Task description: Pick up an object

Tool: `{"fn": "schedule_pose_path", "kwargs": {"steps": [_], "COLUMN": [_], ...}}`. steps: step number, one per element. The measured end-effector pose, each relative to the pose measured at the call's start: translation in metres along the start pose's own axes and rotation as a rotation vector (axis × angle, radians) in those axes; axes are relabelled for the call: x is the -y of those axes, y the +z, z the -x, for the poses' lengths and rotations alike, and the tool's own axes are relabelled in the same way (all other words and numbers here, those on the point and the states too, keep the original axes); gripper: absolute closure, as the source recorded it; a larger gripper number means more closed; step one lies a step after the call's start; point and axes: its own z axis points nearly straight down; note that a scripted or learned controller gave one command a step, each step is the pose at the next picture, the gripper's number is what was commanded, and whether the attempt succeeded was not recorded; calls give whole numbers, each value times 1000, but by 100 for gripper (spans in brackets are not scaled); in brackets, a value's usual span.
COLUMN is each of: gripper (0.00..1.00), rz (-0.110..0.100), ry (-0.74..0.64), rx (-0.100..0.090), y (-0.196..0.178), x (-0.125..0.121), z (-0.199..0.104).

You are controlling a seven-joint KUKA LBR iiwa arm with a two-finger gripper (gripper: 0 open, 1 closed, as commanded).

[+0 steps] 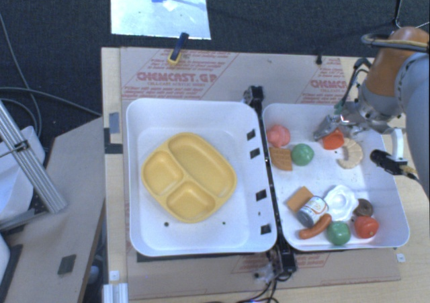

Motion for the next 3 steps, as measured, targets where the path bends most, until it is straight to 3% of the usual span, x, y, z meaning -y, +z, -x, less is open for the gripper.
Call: {"fn": "schedule_pose_path", "kwargs": {"steps": [1,2,3], "gripper": [100,100,100], "rz": [16,11,12], "ry": [-4,-4,4], "rx": [9,3,6], "y": [-20,-7,-105], "x": [-4,-3,84], "z": [2,-59,-71]}}
